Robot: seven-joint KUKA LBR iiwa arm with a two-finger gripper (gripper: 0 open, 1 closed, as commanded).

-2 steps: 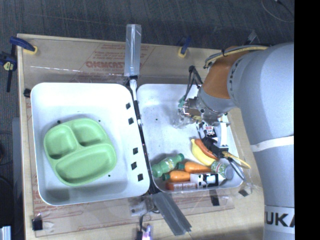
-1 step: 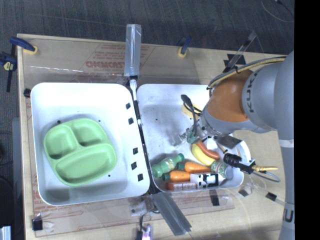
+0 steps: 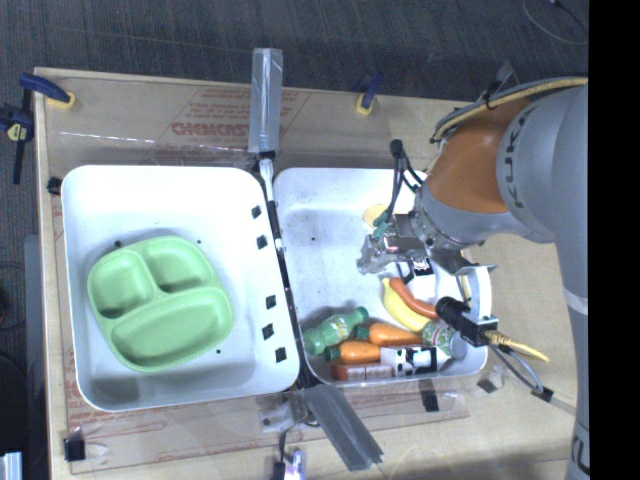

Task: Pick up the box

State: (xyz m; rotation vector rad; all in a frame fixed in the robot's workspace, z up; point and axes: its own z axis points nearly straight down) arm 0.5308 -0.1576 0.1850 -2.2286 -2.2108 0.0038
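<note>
The gripper [image 3: 385, 251] was seen low in the right bin [image 3: 320, 208], near its right wall, w/ the grey arm [image 3: 545, 158] and orange band [image 3: 475, 168] reaching in from the right. Whether the claw was spread or pressed together could not be told; the metal parts were too cluttered to read. Just below and right of it a banana [image 3: 402, 311] and a red-orange chili-like piece [image 3: 412, 299] were seen, touching each other. The box [image 3: 385, 371], a long red-and-white carton, lay flat along the bin's front wall, apart from the gripper. Above it a carrot [image 3: 375, 349] and a green bottle [image 3: 335, 330] were lying, approx. side by side. In the left bin [image 3: 80, 198] a green divided plate [image 3: 160, 303] was resting.
</note>
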